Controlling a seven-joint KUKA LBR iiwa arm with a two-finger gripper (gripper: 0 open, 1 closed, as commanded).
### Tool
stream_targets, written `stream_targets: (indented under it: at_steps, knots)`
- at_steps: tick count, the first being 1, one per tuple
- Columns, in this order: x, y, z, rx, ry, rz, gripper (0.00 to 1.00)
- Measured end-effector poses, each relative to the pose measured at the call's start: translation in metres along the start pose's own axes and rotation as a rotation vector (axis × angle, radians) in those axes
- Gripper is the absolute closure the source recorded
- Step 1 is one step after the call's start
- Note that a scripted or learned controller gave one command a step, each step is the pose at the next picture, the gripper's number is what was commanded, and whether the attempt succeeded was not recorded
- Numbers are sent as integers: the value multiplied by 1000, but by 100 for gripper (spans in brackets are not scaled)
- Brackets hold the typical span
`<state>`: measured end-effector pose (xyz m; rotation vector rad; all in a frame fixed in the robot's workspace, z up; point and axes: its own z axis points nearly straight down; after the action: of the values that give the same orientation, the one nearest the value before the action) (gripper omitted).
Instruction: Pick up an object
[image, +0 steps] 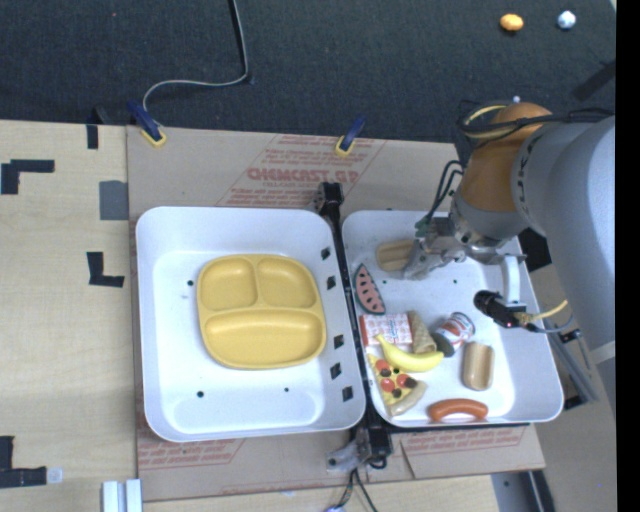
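- Left bin (160, 300): shallow, white, smooth plastic with rounded corners. It holds a yellow divided plate (262, 310) with three compartments.
- Right bin (535, 385): same form. It holds a watermelon slice (368, 288), a banana (408, 356), a pizza slice (396, 385), a small can (456, 328), a bread roll (477, 364), a sausage (458, 409), and a tan piece (394, 256) near the upper left corner.
- Claw (428, 258): metallic, lowered in the right bin just beside the tan piece. Opening and grip cannot be determined.
- Counter (60, 350): light wood under brown printed cardboard (250, 170).
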<state>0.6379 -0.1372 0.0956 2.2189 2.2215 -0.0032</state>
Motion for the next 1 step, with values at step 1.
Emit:
stream_targets:
  at_steps: [1]
  knots:
    - [0,0,0,0,0,0,0]
